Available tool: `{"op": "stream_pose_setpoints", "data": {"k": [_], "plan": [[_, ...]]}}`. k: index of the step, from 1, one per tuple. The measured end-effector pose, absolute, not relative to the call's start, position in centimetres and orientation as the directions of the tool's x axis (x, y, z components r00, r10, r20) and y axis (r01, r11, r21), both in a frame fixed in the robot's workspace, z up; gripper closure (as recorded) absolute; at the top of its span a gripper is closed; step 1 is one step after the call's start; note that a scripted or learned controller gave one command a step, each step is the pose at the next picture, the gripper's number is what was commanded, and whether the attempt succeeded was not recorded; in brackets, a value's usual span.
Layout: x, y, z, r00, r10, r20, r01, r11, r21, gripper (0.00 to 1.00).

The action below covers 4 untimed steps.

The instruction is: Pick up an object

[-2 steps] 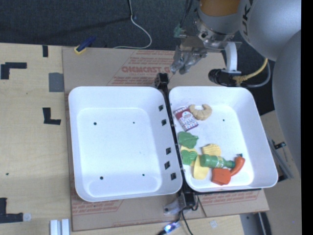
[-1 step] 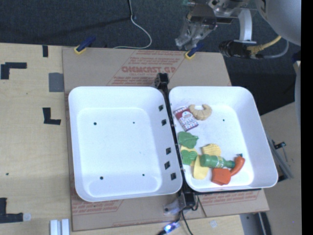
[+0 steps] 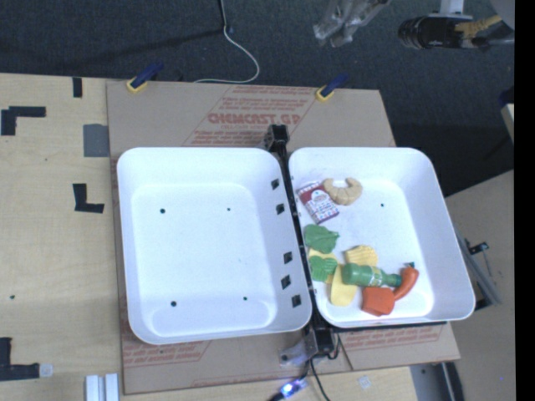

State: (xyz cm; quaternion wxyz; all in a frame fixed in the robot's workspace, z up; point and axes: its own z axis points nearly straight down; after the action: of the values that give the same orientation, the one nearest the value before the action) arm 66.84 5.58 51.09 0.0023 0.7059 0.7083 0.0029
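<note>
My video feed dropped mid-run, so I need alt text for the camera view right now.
All the objects sit in the right bin: a tan pastry-like piece, a red packet, and a pile of green, yellow and red-orange toy foods near its front. The left bin adjoins it, and the gripper hovers beyond both bins over dark floor.

The gripper is blurred and cut off by the top edge, the red packet's print is too small to read, and the green bottle partly covers the yellow piece.
</note>
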Motion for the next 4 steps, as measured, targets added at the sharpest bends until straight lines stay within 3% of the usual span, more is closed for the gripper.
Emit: {"op": "stream_pose_setpoints", "data": {"k": [1,2,3,4], "plan": [[60.6,16.5,39.5,-0.012,1.000,0.000,1.000,0.012,-0.015,1.00],[64.8,18.0,48.2,-0.005,1.000,0.002,1.000,0.005,0.007,1.00],[66.9,17.6,53.8,-0.002,1.000,0.001,1.000,0.002,0.006,1.00],[65.4,22.9,38.4,-0.006,1.000,-0.004,1.000,0.006,-0.016,1.00]]}}
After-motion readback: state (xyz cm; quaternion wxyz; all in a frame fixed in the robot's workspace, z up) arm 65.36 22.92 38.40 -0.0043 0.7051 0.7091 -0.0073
